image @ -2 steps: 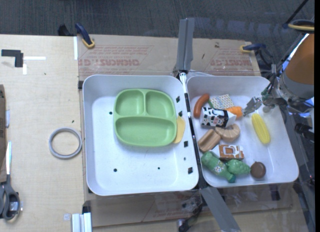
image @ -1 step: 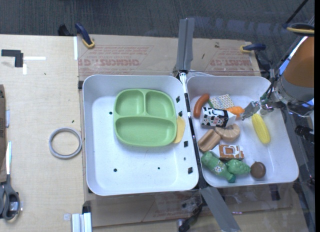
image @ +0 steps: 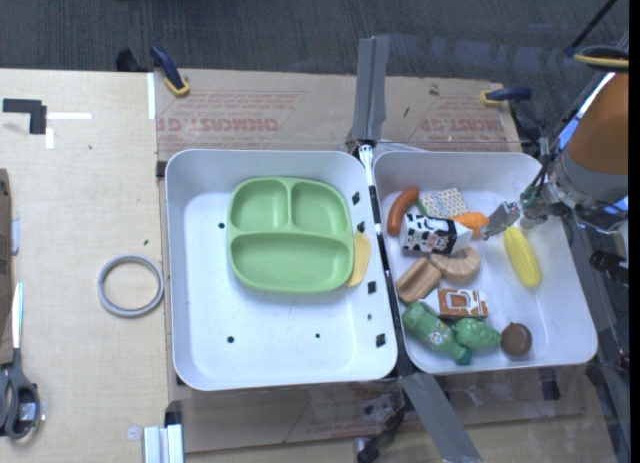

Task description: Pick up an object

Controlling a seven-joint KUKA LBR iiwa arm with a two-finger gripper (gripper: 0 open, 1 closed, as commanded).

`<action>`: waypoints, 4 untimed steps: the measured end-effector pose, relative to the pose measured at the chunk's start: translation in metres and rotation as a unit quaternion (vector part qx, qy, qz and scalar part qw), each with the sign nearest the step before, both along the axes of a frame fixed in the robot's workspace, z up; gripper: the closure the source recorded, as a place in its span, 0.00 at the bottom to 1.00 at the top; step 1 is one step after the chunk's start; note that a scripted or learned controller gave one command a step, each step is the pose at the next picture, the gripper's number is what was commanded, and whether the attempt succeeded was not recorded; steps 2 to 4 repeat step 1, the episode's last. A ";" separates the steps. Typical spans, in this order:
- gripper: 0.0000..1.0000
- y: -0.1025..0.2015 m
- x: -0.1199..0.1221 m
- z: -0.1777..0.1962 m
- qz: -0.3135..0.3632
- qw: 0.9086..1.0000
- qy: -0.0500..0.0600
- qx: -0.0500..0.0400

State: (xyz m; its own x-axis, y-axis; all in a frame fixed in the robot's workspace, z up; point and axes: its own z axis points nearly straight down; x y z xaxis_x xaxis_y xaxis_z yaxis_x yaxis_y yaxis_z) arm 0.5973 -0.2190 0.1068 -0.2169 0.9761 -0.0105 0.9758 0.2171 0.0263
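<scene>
The right bin (image: 560,346) holds several toy foods: a red sausage (image: 402,209), a black-and-white carton (image: 430,236), an orange carrot (image: 471,219), a yellow corn cob (image: 521,256), bread pieces (image: 459,266), a small orange box (image: 462,303), green broccoli (image: 452,336) and a brown ball (image: 516,339). My gripper (image: 501,219) reaches in from the right, low over this bin. It sits just right of the carrot and above the top end of the corn cob. Nothing visibly hangs from it.
The left bin (image: 200,351) holds a green divided plate (image: 290,236) with a yellow piece (image: 361,257) at its right edge. On the bench to the left lie a tape ring (image: 131,284) and scissors (image: 18,401). A grey post (image: 370,91) stands behind the bins.
</scene>
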 end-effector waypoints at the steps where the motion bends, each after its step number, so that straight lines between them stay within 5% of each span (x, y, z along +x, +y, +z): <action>1: 1.00 -0.007 0.003 0.013 -0.002 1.000 -0.008 -0.008; 4: 1.00 -0.007 0.003 0.013 -0.002 1.000 -0.008 -0.008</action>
